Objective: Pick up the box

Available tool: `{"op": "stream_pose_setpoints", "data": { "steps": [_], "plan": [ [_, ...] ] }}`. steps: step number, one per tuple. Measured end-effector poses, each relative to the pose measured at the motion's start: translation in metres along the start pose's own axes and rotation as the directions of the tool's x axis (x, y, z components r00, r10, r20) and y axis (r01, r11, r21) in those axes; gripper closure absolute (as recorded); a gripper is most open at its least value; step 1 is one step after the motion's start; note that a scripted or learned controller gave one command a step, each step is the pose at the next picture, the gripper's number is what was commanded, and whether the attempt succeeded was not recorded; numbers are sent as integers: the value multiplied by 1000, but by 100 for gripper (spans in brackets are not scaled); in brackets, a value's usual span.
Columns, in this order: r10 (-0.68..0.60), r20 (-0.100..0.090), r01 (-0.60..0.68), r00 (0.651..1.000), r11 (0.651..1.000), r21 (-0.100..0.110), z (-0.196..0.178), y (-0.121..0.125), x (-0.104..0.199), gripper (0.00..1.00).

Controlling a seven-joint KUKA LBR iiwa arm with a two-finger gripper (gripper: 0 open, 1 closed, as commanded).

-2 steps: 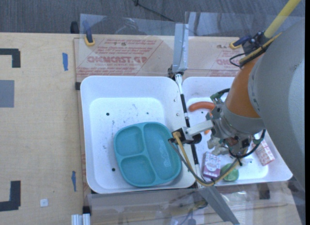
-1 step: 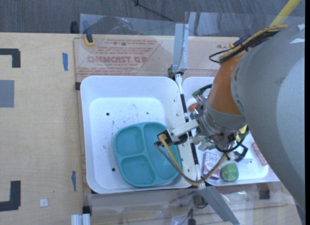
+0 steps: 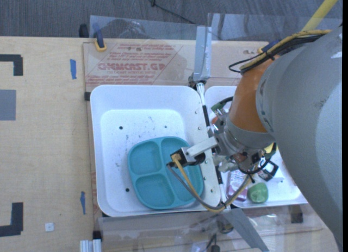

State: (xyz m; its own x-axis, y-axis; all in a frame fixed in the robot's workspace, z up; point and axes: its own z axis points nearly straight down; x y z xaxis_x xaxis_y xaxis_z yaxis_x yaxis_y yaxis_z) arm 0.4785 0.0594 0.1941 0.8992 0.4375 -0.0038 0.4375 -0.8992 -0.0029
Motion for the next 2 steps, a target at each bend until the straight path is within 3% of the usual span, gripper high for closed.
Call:
{"op": "stream_pose_setpoints", "data": {
  "steps": [1,2],
  "plan": [
    [38,-2,-38,999,999,-2,-54,70,0,100],
    [248,-3,-248,969,969,-2,-60,138,-8,100]
  ]
}}
